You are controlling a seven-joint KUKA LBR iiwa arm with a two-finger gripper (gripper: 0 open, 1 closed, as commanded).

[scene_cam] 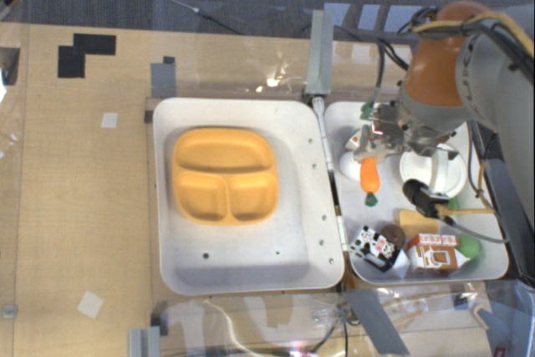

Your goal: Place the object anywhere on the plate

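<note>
The orange plastic carrot [369, 176] lies in the right white bin [338, 180], below the end effector [378, 138], whose state cannot be told. Crowding objects risk a missed grasp; the yellow sectioned plate [224, 175] waits centre-left.

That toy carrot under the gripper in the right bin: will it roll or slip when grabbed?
Probably a bit of both. The toy carrot is tapered and rounded, so it may pivot or roll if nudged sideways. Its surface looks smooth, like plastic, so it could squirt out of a pinch near the narrow green tip. It looks small and likely light, which should suit the gripper above it.
</note>
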